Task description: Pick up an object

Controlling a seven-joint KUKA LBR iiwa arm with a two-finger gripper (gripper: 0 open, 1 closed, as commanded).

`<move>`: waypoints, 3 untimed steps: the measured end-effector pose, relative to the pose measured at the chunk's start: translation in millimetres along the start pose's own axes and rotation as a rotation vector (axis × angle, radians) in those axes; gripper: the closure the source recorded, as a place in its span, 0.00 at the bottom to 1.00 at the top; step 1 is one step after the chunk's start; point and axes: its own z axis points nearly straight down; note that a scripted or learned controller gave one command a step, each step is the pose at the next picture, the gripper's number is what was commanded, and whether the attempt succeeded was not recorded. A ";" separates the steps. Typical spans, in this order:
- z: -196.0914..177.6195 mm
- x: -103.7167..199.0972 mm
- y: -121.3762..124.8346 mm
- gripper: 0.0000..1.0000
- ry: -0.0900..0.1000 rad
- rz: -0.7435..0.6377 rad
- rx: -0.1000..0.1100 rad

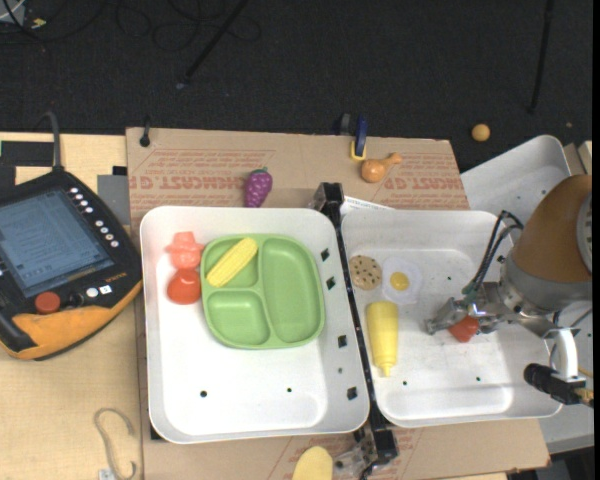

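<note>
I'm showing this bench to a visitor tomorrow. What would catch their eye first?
Most striking is the bright green three-compartment plate in the left white bin, with a yellow toy corn cob lying in its upper left compartment. In the right white bin, the grey arm's gripper sits low over a small red object, with a yellow plastic bottle lying further left.
</note>
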 end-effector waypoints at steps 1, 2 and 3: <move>-13.2 -1.9 0.4 1.00 0.000 0.004 -0.002; -75.6 0.3 -2.0 1.00 -0.002 0.002 -0.006; -118.5 -2.8 -4.8 1.00 -0.002 0.002 -0.005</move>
